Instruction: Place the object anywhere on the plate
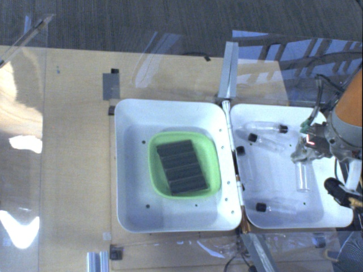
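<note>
Tubes (266,130) of clear plastic with dark caps lie in the right bin (332,222); I count about three, one at the far side, one (302,177) upright in view near the middle, one (278,207) at the near wall. None is on the green plate (154,152), which sits in the left bin (127,169) carrying a dark ribbed block (181,166). I judge placement not yet done. The end effector (309,149) hovers just above the middle tube; its grip state I cannot tell.

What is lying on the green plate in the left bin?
A dark ribbed rectangular block lies flat on the green plate, slightly angled. It covers the plate's middle, so anything beneath it is hidden.
</note>
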You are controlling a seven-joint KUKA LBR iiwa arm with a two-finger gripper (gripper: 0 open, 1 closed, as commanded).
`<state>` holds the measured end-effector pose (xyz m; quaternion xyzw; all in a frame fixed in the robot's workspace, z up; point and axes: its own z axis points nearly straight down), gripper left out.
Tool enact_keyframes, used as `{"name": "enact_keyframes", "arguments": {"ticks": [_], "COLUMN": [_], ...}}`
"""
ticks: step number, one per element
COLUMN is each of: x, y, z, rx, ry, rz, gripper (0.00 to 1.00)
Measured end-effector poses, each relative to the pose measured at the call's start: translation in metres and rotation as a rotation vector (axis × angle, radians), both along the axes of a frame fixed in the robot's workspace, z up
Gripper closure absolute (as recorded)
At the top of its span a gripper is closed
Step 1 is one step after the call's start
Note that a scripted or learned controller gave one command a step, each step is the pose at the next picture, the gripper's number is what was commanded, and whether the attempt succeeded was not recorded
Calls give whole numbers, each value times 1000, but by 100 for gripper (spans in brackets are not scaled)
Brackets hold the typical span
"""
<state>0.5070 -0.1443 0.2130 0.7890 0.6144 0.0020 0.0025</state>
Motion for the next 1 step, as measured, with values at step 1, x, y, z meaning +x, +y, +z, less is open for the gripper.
{"name": "enact_keyframes", "arguments": {"ticks": [1], "x": [-12], "y": [72], "z": [-28], "rx": [1], "ry": [2], "rz": [70], "gripper": [100]}}
